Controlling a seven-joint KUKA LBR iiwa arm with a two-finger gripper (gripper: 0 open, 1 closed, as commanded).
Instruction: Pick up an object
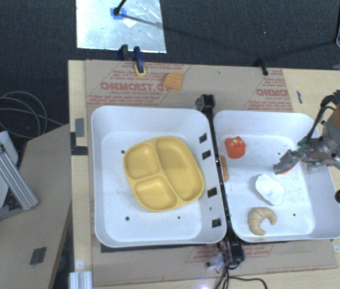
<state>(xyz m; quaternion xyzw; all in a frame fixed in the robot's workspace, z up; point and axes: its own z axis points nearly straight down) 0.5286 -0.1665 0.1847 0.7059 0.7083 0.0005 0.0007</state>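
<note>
The right bin holds a red strawberry-like toy at its back left, a white crumpled object in the middle and a tan croissant near the front. A thin orange piece lies along the bin's left wall. My gripper reaches in from the right, low over the bin floor. It sits just above and to the right of the white object and to the right of the red toy. A small reddish patch shows under its tip; what that patch is stays unclear.
The left bin holds a yellow divided plate. A black hinge strip runs between the bins. On the cardboard behind them lie a tan block and a blue-and-yellow clamp. A metal frame stands at the left.
</note>
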